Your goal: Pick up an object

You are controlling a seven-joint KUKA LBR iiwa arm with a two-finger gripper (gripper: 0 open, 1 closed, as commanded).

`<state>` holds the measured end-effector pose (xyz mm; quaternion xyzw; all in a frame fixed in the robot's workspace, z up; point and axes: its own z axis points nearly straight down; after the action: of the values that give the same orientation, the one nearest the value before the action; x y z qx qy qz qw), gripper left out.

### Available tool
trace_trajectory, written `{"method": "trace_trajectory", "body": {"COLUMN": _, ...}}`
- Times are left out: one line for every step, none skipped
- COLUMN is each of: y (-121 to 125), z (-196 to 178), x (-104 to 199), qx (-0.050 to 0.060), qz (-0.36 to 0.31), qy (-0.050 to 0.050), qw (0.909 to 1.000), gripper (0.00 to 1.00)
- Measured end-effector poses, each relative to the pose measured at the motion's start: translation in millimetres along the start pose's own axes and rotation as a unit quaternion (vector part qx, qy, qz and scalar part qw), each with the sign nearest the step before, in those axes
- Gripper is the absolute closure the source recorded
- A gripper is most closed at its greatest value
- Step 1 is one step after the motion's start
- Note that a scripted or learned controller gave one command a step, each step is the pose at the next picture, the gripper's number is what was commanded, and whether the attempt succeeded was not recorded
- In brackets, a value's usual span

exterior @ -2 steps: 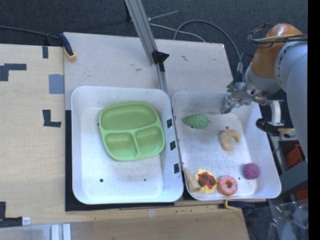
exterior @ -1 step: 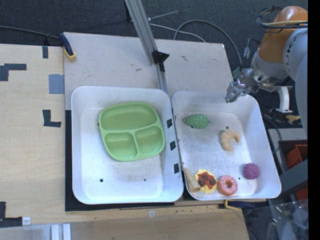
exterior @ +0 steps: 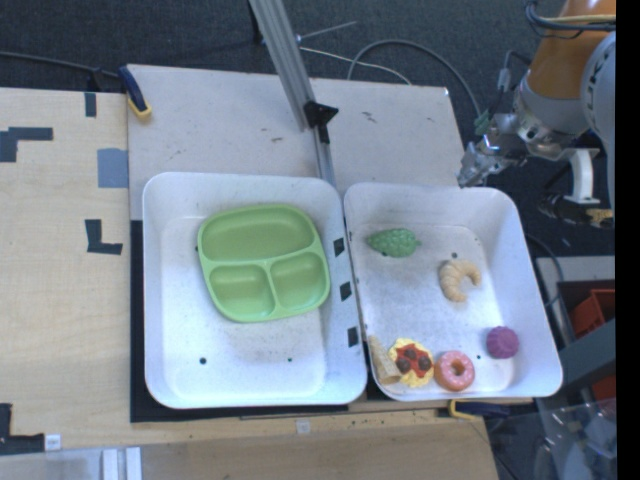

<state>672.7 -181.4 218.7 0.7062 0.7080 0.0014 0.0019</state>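
The right bin (exterior: 520,228) holds several toy foods: a green leafy piece (exterior: 393,242) near its far left, a tan croissant (exterior: 459,279) in the middle, a purple ball (exterior: 502,342) at the right, a pink doughnut (exterior: 456,370) and a yellow-red pizza slice (exterior: 409,361) along the near wall. My gripper (exterior: 472,171) hangs just beyond the bin's far right corner, above the bench, apart from all of the foods. Nothing shows between its fingers.
The left bin (exterior: 160,268) bears a green three-part plate (exterior: 264,262). A slanted metal pole (exterior: 290,58) ends at the seam between the bins. Cables lie on the dark floor behind the bench. A blue-yellow clamp (exterior: 134,92) sits at the far left.
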Motion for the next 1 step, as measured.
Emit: {"method": "trace_trajectory", "body": {"y": 0.6, "z": -17.0, "x": 0.7, "qx": 0.002, "qz": 0.0, "qy": 0.0, "qw": 1.0, "gripper": 1.0}}
